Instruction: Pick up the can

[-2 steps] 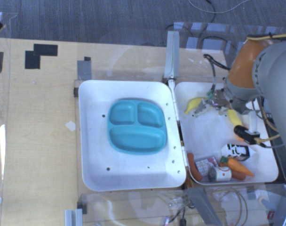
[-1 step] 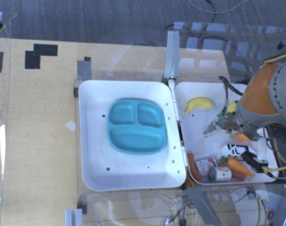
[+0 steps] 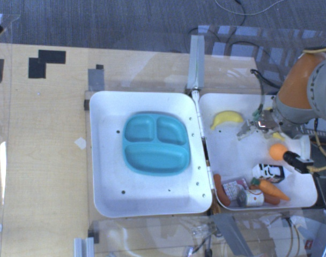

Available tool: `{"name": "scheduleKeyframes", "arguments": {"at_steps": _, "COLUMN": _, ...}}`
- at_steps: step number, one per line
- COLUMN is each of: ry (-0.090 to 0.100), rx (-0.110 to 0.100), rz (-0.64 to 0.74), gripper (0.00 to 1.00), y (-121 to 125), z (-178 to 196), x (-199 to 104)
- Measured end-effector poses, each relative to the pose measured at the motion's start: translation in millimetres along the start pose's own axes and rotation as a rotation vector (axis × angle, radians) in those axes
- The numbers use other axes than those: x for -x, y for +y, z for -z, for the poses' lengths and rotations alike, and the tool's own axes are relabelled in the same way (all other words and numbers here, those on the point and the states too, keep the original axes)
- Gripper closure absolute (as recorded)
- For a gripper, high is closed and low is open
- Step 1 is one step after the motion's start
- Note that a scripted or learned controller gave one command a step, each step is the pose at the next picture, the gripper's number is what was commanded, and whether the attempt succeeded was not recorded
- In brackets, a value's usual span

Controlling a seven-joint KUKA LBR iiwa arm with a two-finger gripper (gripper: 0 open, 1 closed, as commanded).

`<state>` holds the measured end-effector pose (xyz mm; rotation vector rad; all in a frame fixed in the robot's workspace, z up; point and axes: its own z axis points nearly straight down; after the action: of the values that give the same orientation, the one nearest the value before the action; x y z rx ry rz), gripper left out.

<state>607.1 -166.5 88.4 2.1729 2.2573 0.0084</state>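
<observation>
Two shallow white bins sit side by side on the worktop (image 3: 45,159). The left bin (image 3: 106,197) carries a blue divided tray (image 3: 155,143) at its centre. The right bin (image 3: 235,165) carries the loose items.

The can (image 3: 252,198) lies on its side close to the near edge of the right bin, pale end facing outward. Just to its left is a small printed packet (image 3: 234,187), and beyond that a red sausage-shaped piece (image 3: 221,190) lying along the bin's left wall near the near-left corner. A carrot (image 3: 272,189) lies immediately right of the can, apparently touching it. A black-and-white item (image 3: 270,171) sits just behind the carrot. An orange ball (image 3: 278,151) rests toward the right edge of the bin. A banana (image 3: 227,118) lies near the far-left corner.

The arm (image 3: 308,90) enters from the right, over the far-right part of the right bin. The tool (image 3: 254,126) sits low over the far half of that bin, just right of the banana and well apart from the can. Its fingers appear slightly parted with nothing between them, though the view is small and glare-marked here. The can is ungrasped.
</observation>
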Motion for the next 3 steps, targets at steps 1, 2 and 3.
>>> {"name": "scheduleKeyframes", "arguments": {"at_steps": 1, "ry": 0.023, "rx": -0.019, "rz": 0.071, "gripper": 0.0, "y": 63.3, "z": -0.3, "x": 24.6}}
{"name": "scheduleKeyframes", "arguments": {"at_steps": 2, "ry": 0.001, "rx": -0.001, "rz": 0.041, "gripper": 0.0, "y": 9.8, "z": -0.4, "x": 6.2}}
{"name": "scheduleKeyframes", "arguments": {"at_steps": 3, "ry": 0.033, "rx": -0.039, "rz": 0.047, "gripper": 0.0, "y": 47.7, "z": 0.1, "x": 25.9}}
